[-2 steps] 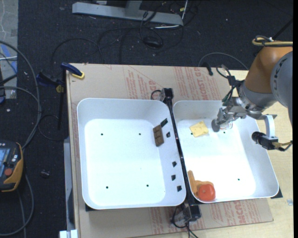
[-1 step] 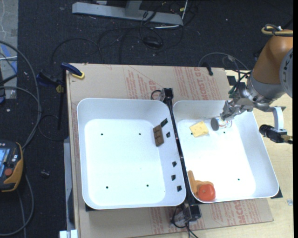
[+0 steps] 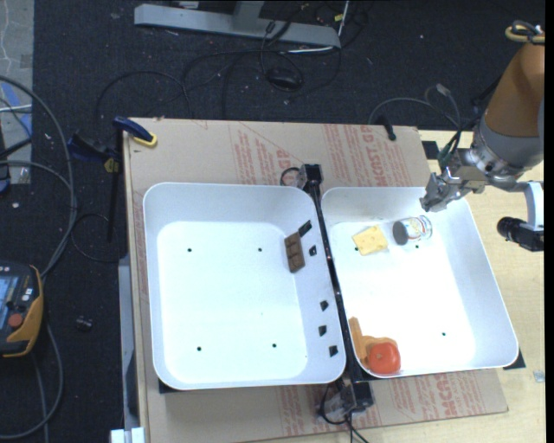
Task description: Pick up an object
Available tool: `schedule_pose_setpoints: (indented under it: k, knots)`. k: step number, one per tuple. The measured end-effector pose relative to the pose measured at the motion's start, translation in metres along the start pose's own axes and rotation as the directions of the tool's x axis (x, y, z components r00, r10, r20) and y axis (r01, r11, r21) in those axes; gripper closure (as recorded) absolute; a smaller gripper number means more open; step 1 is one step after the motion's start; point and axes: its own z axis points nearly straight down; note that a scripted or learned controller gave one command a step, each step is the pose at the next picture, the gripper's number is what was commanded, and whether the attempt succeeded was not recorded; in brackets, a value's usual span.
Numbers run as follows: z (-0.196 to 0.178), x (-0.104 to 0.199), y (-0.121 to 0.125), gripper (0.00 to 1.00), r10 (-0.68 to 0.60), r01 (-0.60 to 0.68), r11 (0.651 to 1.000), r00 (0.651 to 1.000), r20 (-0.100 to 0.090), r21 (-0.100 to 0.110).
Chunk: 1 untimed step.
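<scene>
Objects number four: one brown block at the right side of the left bin, and in the right bin one yellow wedge, one clear jar lying on its side with a dark cap, and one red-orange toy at the near left corner. The tool hangs just above the jar; whether it is open cannot be told.

The arm is cut off by the right edge, so its upper part is not seen. The gripper is too small and blurred for its fingertips to be made out. At the left edge, a yellow and black device is cropped. A grey bar at the far side is cut by the top edge. The clear jar is blurred, and its contents cannot be told.
</scene>
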Motion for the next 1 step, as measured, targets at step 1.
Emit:
schedule_pose_setpoints:
  k: [1]
  knots:
    - [-0.0013, 0.0590, -0.0006, 1.00, -0.005, 0.005, 1.000, 1.000, -0.002, 0.002]
